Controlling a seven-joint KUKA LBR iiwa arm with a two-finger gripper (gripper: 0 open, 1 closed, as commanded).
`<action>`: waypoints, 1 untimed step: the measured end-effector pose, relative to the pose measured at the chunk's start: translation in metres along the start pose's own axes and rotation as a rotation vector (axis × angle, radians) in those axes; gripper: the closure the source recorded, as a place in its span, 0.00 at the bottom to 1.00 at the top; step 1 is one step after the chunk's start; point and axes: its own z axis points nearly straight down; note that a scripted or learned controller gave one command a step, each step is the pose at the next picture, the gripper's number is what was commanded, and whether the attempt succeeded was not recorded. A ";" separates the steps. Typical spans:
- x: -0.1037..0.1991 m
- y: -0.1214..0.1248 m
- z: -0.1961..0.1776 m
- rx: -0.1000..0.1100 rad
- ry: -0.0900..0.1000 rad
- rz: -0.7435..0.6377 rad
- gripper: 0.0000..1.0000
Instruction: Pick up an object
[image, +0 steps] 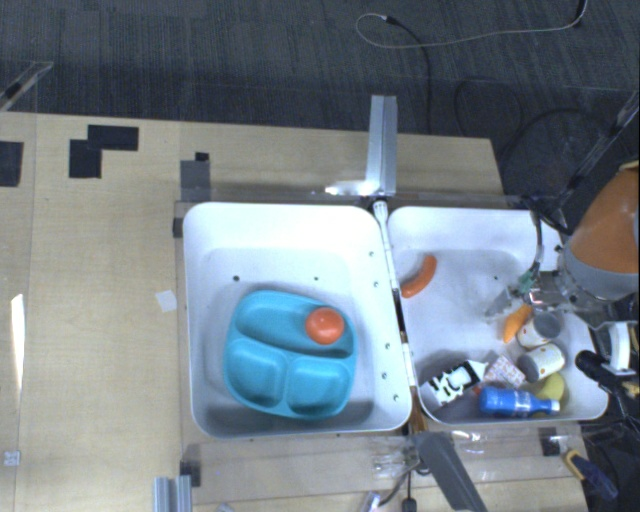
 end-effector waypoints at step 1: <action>0.002 0.002 -0.011 -0.005 0.001 -0.002 1.00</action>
